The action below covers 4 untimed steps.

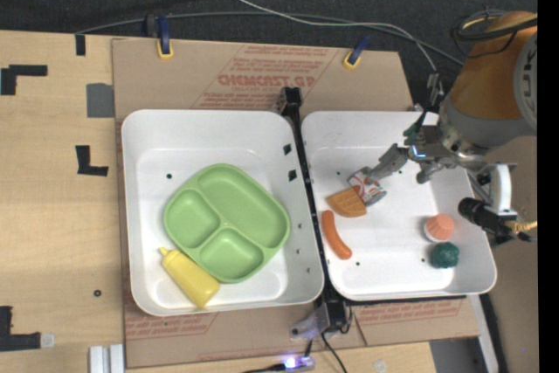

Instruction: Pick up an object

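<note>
A small wrapped packet (368, 187) with red and white markings lies in the right bin (349, 125), at its left-centre, touching the top of an orange wedge (348, 203) that looks like a toy slice of bread. The packet appears light and thin, probably crinkly and a little slippery; a pinch across its narrow width looks the safest hold, since its flat faces offer little to grip. The end effector (377, 172) sits right at the packet's far-right edge, the dark fingers angled down and left towards it; whether they are apart, together or clamped on the packet cannot be told from this slant. Behind it the grey arm (454, 140) with its orange band reaches in from the right, low over the bin. A sausage (337, 236) lies nearer, a pink ball (439, 228) and a green ball (444, 256) to the near right. The left bin (140, 135) holds a green plate (227, 221) and a yellow bottle (188, 276).
</note>
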### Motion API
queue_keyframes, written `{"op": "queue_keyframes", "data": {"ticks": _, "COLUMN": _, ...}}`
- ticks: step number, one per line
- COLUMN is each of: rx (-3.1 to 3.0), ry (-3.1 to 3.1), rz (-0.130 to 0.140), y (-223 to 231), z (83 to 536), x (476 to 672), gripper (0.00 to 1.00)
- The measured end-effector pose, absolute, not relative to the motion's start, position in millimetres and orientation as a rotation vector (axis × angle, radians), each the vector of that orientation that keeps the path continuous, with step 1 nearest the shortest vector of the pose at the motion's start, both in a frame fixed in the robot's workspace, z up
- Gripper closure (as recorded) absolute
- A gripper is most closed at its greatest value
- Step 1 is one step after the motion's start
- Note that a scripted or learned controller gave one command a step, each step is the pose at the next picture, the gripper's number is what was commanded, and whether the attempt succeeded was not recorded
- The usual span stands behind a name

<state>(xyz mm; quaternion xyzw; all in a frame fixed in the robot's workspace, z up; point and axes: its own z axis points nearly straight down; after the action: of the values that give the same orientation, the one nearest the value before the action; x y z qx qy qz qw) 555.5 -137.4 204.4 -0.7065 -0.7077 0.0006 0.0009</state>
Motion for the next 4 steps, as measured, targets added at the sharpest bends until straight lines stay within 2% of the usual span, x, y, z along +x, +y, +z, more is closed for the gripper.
{"op": "queue_keyframes", "data": {"ticks": 1, "rx": -2.218, "ry": -2.219, "rz": 0.007, "y": -144, "z": 143, "x": 556.0, "gripper": 0.00}}
{"op": "queue_keyframes", "data": {"ticks": 2, "rx": -2.223, "ry": -2.221, "rz": 0.000, "y": -145, "z": 92, "x": 556.7, "gripper": 0.00}}
{"op": "queue_keyframes", "data": {"ticks": 3, "rx": -2.218, "ry": -2.226, "rz": -0.012, "y": -141, "z": 108, "x": 559.7, "gripper": 1.00}}
{"op": "queue_keyframes", "data": {"ticks": 4, "rx": -2.220, "ry": -2.225, "rz": -0.002, "y": -132, "z": 157, "x": 555.4, "gripper": 1.00}}
